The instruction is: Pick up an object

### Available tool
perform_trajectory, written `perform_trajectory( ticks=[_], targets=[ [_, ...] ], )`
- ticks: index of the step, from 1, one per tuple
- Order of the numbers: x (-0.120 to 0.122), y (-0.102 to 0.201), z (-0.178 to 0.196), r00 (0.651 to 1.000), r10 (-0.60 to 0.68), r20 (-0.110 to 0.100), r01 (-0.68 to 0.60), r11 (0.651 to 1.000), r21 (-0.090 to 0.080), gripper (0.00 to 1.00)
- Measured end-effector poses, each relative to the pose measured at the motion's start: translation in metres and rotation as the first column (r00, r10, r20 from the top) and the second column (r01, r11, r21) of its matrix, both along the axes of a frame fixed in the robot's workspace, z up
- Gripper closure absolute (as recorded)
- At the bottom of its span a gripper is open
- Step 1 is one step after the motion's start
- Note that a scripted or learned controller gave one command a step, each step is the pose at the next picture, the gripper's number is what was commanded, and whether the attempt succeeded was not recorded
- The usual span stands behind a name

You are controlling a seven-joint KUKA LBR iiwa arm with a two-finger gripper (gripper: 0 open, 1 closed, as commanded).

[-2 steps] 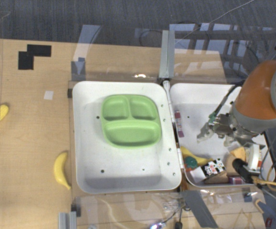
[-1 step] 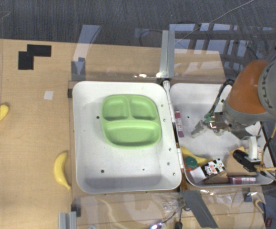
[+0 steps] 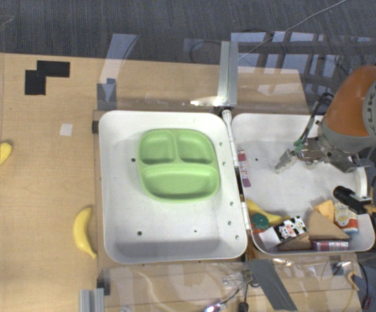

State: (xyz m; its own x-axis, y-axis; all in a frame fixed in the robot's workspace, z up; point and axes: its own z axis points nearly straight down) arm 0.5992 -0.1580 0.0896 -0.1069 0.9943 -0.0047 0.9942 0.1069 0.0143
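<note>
We're hovering the gripper [image 3: 290, 159], fingers spread and holding nothing, over the right bin [image 3: 265, 130], eyeing the light, stiff little box [image 3: 293, 228] for a grab across its narrow sides.

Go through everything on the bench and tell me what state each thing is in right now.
Green divided plate: flat in the left bin, compartments bare.
End effector: above the right bin, holding nothing.
Pile of small items: heaped at the right bin's near edge.
Two bananas: lying on the bench, outside the bins.

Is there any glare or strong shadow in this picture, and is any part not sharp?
Camera view: soft shadow along the left bin's near wall; pale reflections on clear panels above the bins; the green tray is sharp; the hand and the right bin's corner clutter look slightly soft.
</note>
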Motion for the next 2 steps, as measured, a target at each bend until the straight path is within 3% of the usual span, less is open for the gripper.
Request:
perform_trajectory(
  ticks=[1,2],
  targets=[
    [-0.108,0.010,0.001,0.998,0.063,-0.002,-0.063,0.998,0.001,0.00],
    [-0.105,0.045,0.003,0.969,0.245,0.010,-0.245,0.969,-0.012,0.00]
  ],
)
